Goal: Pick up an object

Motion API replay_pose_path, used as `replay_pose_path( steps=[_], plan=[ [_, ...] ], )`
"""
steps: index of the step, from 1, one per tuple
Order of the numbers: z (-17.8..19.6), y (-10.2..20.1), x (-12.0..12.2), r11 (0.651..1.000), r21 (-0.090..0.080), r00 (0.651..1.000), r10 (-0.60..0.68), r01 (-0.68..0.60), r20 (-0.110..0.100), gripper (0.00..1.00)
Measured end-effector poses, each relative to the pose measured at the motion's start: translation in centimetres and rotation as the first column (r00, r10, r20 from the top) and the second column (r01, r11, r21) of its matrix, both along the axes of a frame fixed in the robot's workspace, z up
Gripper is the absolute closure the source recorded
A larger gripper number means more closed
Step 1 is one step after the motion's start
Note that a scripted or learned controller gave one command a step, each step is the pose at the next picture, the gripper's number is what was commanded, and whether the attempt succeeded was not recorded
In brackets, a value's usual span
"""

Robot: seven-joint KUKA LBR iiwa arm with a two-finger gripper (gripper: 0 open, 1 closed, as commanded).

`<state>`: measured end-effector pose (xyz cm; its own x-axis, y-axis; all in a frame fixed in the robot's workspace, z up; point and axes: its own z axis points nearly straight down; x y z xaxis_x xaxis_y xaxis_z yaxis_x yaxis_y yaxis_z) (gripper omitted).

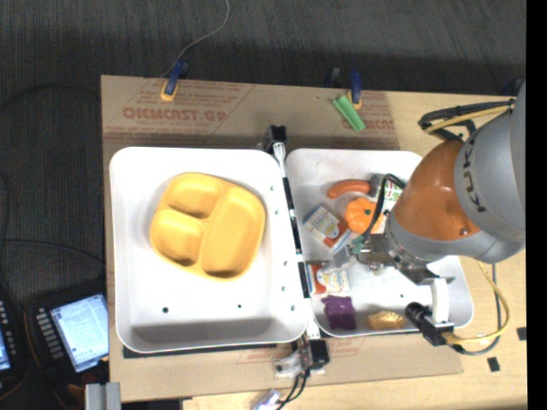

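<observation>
Objects lie crowded in the right bin [444, 156]: an orange ball [359, 214], a carrot [349, 188], a small packet [322, 223], a purple block [339, 312] and a tan piece [385, 319]. The tool [369, 248] hangs low among the middle ones, its state hidden under the wrist, so I cannot tell it. The left bin [128, 229] holds a yellow tray [207, 224]. Best to settle on one object standing apart, like the purple block, center over it, descend straight, then lift slowly.

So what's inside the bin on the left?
Inside the left bin sits a yellow divided tray with three compartments, turned at an angle. White floor shows around it. Whatever lies beneath the tray is covered, so that can't be told.
</observation>
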<state>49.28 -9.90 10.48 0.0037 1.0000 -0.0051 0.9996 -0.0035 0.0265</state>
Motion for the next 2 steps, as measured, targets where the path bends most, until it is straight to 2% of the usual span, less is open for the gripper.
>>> replay_pose_path(
  steps=[1, 2],
  plan=[
    [1.07, 0.15, 0.11, 1.000, 0.004, 1.000, 0.001, -0.001, 0.000, 1.00],
    [0.99, 0.15, 0.07, 1.000, 0.004, 1.000, 0.001, -0.001, -0.001, 0.00]
  ],
)
